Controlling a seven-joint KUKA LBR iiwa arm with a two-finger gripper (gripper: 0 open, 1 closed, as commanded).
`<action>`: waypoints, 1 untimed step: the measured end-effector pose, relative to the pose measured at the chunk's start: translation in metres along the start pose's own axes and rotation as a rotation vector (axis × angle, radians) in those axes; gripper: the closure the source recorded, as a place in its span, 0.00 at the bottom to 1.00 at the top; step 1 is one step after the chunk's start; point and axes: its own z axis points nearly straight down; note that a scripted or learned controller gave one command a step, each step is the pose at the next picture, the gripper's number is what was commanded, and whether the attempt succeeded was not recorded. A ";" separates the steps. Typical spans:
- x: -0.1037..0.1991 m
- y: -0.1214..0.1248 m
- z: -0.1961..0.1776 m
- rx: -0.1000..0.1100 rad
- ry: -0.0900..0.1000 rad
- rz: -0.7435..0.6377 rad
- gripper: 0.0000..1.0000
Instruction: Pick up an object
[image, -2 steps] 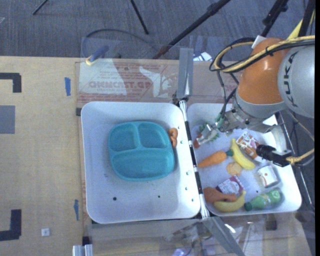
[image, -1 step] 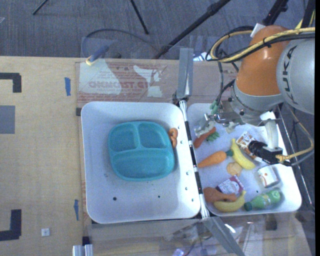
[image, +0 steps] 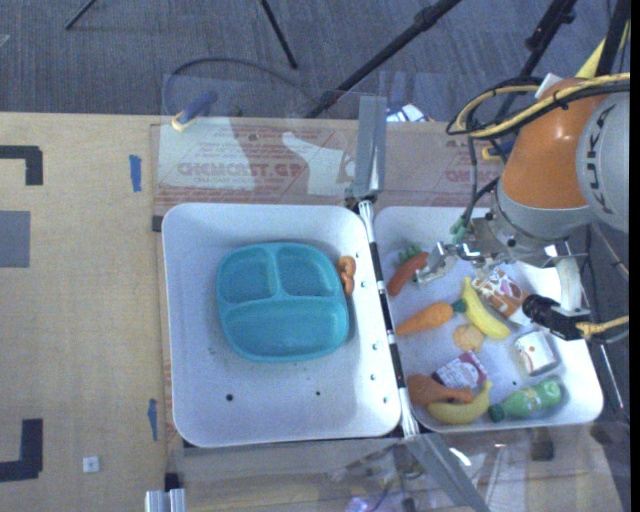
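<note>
Over the right bin (image: 590, 395), the arm (image: 560, 150) reaches in from the right, its orange band above the wrist. The pincer (image: 458, 250) sits low over the bin's upper half, just right of the upper carrot (image: 406, 272). Whether its fingers are spread or pressed together cannot be told; nothing is visibly held between them.

Right bin contents:
- Upper carrot, near the bin's left wall, tilted, with green top at its upper end.
- Lower carrot (image: 426, 319), near the centre, lying almost level.
- Yellow banana (image: 482, 312), just right of the lower carrot, beside a red-and-white packet (image: 499, 288).
- Small round biscuit-coloured item (image: 467, 338), below the banana.
- White carton (image: 535, 352), toward the right wall.
- Purple-and-white pouch (image: 462, 373), near the front.
- Second banana (image: 462, 409), along the front edge, touching an orange item (image: 430, 389) at its left.
- Green bottle (image: 530, 402), at the front right corner, lying on its side.

Left bin (image: 190, 330) contents:
- Blue sectioned tray (image: 284, 302), near the centre.
- Small orange item (image: 347, 272), touching the tray's right edge.

Both bins rest side by side on the worktop (image: 70, 300).
</note>
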 end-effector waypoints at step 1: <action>-0.029 -0.016 0.097 -0.008 -0.001 -0.050 0.00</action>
